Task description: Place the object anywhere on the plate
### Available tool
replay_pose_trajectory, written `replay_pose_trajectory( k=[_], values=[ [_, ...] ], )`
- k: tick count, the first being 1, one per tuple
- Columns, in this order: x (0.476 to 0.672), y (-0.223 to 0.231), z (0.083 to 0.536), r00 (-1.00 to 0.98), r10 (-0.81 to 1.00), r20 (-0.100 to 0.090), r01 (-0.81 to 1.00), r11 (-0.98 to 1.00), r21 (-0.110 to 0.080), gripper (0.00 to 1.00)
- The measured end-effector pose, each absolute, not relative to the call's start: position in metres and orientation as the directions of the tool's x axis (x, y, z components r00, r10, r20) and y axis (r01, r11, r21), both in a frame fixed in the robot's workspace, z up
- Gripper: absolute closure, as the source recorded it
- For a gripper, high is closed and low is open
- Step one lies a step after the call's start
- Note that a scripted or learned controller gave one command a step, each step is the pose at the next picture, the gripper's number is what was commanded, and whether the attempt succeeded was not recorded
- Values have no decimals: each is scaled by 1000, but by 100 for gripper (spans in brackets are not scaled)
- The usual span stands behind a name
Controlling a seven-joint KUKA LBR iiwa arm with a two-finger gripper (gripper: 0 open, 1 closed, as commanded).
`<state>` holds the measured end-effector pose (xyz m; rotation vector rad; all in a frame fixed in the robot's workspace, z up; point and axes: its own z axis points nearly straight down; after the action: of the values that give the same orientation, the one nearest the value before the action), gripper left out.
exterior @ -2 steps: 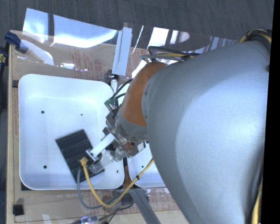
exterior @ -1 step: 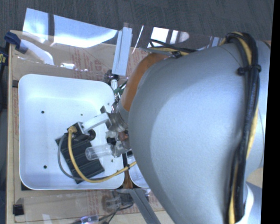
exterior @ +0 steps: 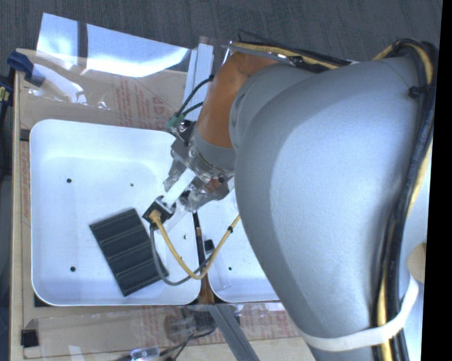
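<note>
A dark grey ribbed rectangular object (exterior: 127, 251) lies flat in the left bin (exterior: 67, 158), near its front right corner and turned at a slant. My gripper (exterior: 193, 191) hangs over the rim between the two bins, just above and to the right of the object's far end. It is apart from the object, and the wrist and grey arm (exterior: 317, 181) hide most of it.
The arm covers nearly all of the right bin (exterior: 238, 287); a strip of its front left corner shows. A yellow cable (exterior: 197, 269) loops over the divider beside the dark object. Clear plastic sheeting (exterior: 104, 54) lies behind the left bin.
</note>
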<state>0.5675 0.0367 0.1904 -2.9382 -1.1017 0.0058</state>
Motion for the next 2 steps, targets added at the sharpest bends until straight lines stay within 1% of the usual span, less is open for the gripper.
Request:
replay_pose_trajectory(
  k=[1, 2],
  values=[
    [591, 99, 195, 505, 863, 1, 863, -505, -3, 100],
    [655, 78, 191, 138, 990, 1, 990, -138, -2, 100]
  ],
)
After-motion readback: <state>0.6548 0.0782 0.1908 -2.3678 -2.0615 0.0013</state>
